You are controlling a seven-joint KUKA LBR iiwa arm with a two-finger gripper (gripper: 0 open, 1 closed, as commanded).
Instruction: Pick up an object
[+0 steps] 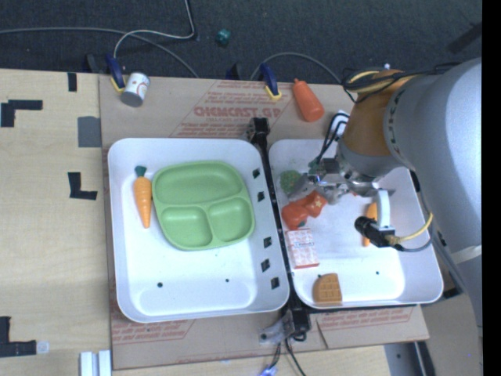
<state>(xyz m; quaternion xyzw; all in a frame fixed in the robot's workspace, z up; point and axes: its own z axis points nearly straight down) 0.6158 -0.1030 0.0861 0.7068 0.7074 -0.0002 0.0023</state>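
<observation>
My gripper (319, 185) reaches down into the right bin (391, 284), at its upper left part. Just below and left of it lies a red-orange toy (302, 208), close against the fingertips. A green toy vegetable (290, 181) sits beside the gripper on the left. A white card with red print (302, 248) lies flat lower in the bin, and a brown waffle-like piece (328, 288) rests near the front edge. A small orange piece (371, 212) shows to the right, partly hidden by the arm.
The left bin (125, 233) holds a green divided plate (203, 205) and a toy carrot (142, 197). An orange toy (308, 100) and a small can (135, 88) lie on the cardboard behind the bins. Black clips run along the divider (270, 210).
</observation>
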